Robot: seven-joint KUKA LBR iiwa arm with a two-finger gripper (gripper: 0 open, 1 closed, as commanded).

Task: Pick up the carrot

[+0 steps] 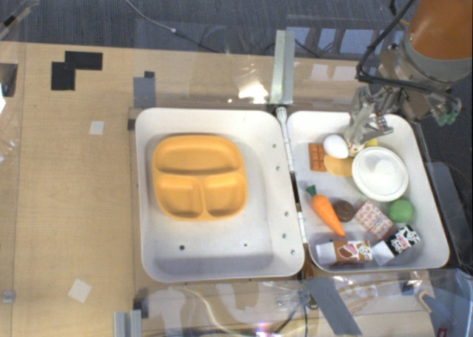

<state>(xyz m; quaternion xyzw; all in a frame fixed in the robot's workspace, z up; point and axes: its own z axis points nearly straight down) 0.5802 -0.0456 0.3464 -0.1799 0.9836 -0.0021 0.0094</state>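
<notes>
Hovering over the far end of the right bin point(436, 202), the gripper point(366, 127) sits near a white egg point(335, 145) w/ nothing visibly grasped; whether it's released or clenched, can't tell. The carrot point(325, 210) lies untouched by the bin's left wall, apart from the gripper. Task looks unstarted: approach, grasp & lift all remain.

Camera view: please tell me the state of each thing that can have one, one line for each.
carrot: lying flat in the right bin, not gripped.
gripper: above the right bin's far part, near the egg.
white bowl: upright.
yellow tray: right way up in the left bin.
</notes>
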